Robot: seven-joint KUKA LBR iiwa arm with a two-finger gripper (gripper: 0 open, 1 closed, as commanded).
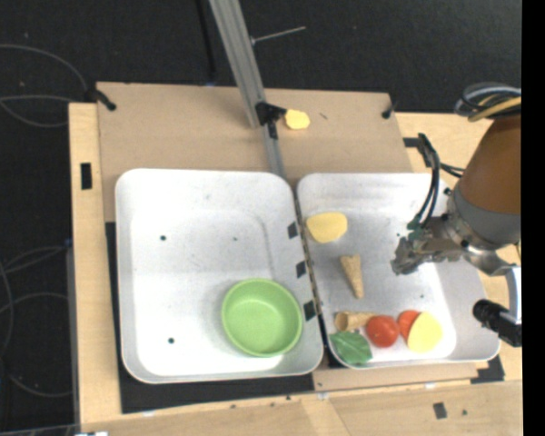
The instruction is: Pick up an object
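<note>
The right bin [381, 193] holds a pale yellow rounded piece [327, 226] near its left wall and a tan cone-shaped piece [351, 274] in the middle. Along its front edge lie a small brown piece [342, 320], a green leaf-like item [351, 346], a red tomato-like item [381, 331] and a red and yellow fruit [421, 330]. My gripper [407, 257] hangs over the right part of this bin, right of the cone and above the red and yellow fruit. Nothing shows between its fingers.
A green bowl [261, 316] sits at the front right of the left bin [177, 207]. A small yellow object [297, 119] lies on the brown board behind the bins, beside a slanted metal pole [241, 53]. The arm's orange band [495, 166] rises at the right.
</note>
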